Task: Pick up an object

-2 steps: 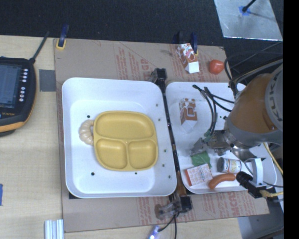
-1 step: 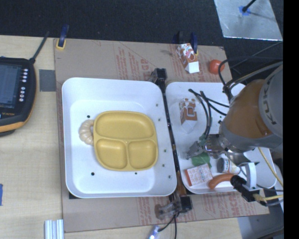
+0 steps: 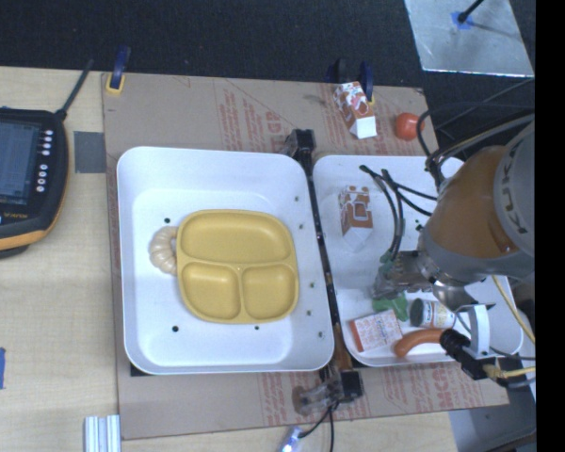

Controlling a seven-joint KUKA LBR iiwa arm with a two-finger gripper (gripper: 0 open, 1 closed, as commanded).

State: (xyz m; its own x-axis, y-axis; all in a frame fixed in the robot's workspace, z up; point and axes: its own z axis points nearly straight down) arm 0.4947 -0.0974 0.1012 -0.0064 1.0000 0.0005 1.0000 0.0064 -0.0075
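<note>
A grey-and-orange arm (image 3: 476, 219) is seen lowered into the right bin (image 3: 331, 252) among small packets (image 3: 377, 330); whether its jaws are open cannot be told. A yellow divided tray (image 3: 235, 264) lies in the left bin (image 3: 137, 252).

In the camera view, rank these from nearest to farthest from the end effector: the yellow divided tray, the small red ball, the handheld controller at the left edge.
Measured from the end effector, low in the right bin:
1. Yellow divided tray, in the left bin, just across the divider.
2. Small red ball, on the cardboard above the right bin.
3. Handheld controller, at the bench's far left edge.
</note>
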